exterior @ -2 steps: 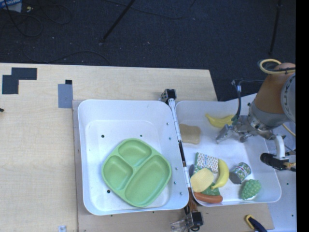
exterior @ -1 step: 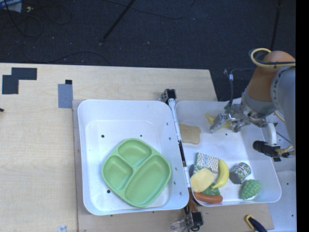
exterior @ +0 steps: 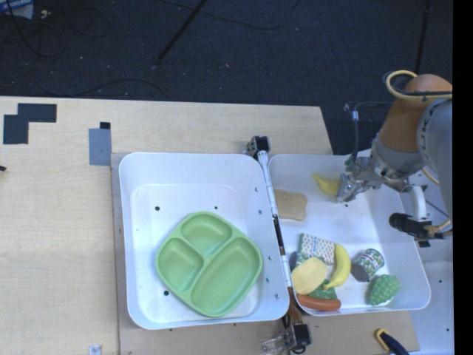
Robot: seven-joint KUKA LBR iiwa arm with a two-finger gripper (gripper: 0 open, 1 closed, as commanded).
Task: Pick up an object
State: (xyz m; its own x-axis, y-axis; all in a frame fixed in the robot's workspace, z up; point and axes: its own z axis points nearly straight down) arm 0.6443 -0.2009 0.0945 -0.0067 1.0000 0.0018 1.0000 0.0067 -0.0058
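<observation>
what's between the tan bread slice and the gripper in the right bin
In the camera view, a small yellow piece lies between the bread slice and the gripper, right beside the gripper.

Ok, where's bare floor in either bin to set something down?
Left bin: bare strip behind the green plate. Right bin: bare middle, between the bread slice and the can. Its front is crowded around the banana.

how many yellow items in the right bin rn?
3: a small yellow piece by the gripper, a banana and a yellow lump at the front. Others may hide in the pile.
</observation>
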